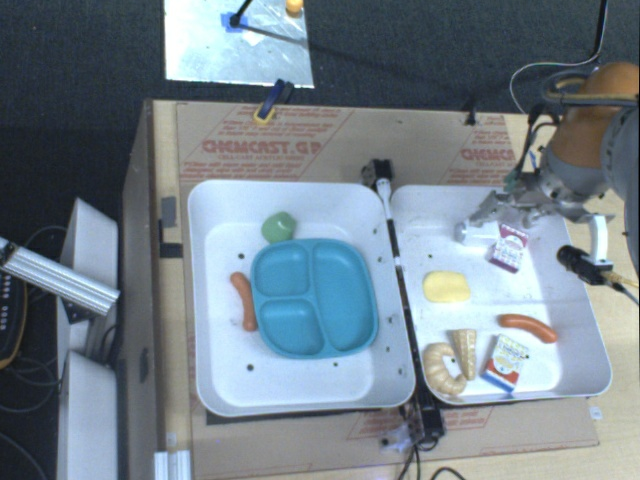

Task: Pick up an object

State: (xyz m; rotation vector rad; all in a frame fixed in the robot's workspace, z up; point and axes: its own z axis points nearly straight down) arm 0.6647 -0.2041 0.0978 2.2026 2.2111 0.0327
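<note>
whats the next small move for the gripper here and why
Probably a short drop straight down onto the small red and white carton. The gripper sits in the right bin, close beside that carton, and nothing shows between its fingers yet.

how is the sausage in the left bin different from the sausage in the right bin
The left-bin sausage lies nearly lengthwise up the view beside the blue tray; the right-bin sausage lies more crosswise, in the open. The left one looks duller orange, the right one redder. Both are small, slim and slightly curved.
</note>
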